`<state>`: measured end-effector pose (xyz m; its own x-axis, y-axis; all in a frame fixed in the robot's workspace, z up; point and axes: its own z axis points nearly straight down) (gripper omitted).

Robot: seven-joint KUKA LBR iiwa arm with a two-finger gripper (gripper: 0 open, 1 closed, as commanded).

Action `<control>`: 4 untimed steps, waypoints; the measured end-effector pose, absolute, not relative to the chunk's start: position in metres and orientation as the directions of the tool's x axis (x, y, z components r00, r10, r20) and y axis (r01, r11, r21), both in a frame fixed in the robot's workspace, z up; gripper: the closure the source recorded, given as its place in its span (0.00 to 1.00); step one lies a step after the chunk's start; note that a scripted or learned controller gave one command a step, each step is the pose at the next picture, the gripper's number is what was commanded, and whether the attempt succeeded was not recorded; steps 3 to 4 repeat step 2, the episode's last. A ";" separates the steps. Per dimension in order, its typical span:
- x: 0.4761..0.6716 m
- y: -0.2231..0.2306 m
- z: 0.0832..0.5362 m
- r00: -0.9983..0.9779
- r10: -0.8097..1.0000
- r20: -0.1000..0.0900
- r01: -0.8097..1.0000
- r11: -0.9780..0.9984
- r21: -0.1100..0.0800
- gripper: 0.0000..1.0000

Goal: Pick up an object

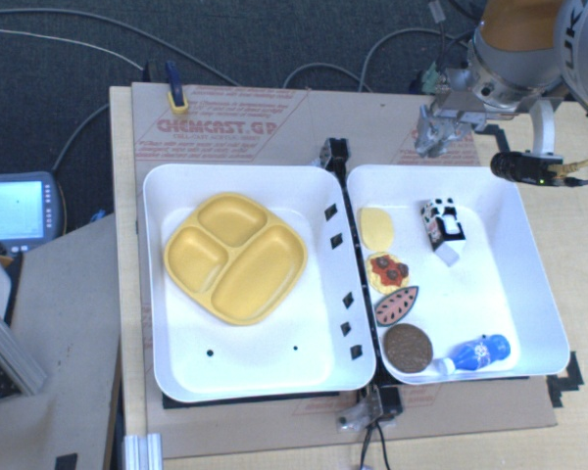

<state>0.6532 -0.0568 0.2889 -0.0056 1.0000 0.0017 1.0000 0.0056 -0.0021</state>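
Above the far edge of the right bin (529,262), the gripper (433,143) is held; its opening cannot be told. The small black-and-white carton (441,225) is seen near the bin's far side; probably light, stiff, best grasped across its narrow sides.

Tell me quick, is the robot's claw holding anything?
Gripper: above the bench behind the right bin, nothing between its fingers; open or shut cannot be told.
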 end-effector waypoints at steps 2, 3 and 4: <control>0.638 0.044 0.255 -0.005 1.000 0.001 1.000 0.005 -0.005 1.00; 0.638 0.044 0.255 -0.005 1.000 0.001 1.000 0.005 -0.005 1.00; 0.638 0.044 0.255 -0.005 1.000 0.001 1.000 0.005 -0.005 1.00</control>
